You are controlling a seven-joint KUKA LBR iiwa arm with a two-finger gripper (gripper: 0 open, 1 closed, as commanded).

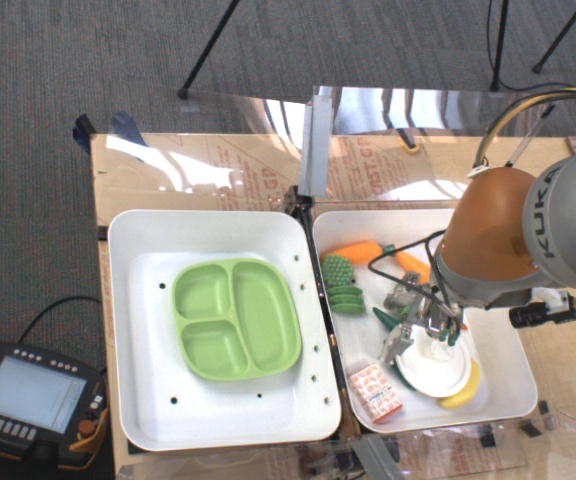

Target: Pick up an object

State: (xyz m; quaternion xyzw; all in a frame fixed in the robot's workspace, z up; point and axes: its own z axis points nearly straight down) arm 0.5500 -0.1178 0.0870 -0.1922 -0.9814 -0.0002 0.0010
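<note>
The right bin [513, 363] holds an orange carrot [360, 252], a green ridged piece [342, 285], a small red and white carton [376, 391], a white plate [438, 368] and a yellow banana [465, 388] at the plate's near right edge. My gripper [420, 330] hangs low over the plate's left side, under the orange wrist band. A small dark green item [388, 317] lies just left of the gripper. No object shows between the fingers.
The left bin [133, 298] bears a green divided tray [235, 319]. A metal divider post [314, 158] stands at the back between the bins. A teach pendant [33, 400] lies on the floor at the lower left. Tripod legs cross the floor behind.
</note>
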